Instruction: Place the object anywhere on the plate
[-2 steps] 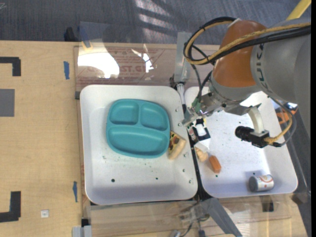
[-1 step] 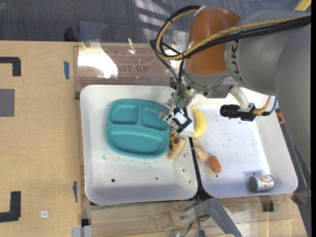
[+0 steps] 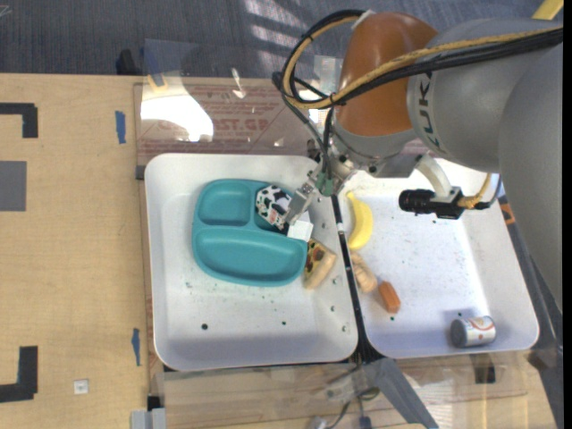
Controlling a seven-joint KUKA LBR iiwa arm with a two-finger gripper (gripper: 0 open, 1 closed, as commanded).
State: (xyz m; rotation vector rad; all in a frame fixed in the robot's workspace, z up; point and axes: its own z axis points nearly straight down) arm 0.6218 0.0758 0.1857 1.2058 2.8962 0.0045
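The cow toy (image 3: 272,206) sits in the far right part of the teal plate (image 3: 241,257) in the left bin (image 3: 179,329). The gripper (image 3: 299,206) is touching it. I cannot tell how the gripper is set. The job looks nearly done; letting go is left.

One fixed camera, mounted above the bench, looking down at a slant. Both white bins fall inside its frame: left bin (image 3: 170,329), right bin (image 3: 500,266), side by side at centre. Tan bench top (image 3: 63,257) stretches away left. The grey arm (image 3: 500,88) enters from the right and looms large, nearest the lens. Moderate distance; bin contents small but legible.
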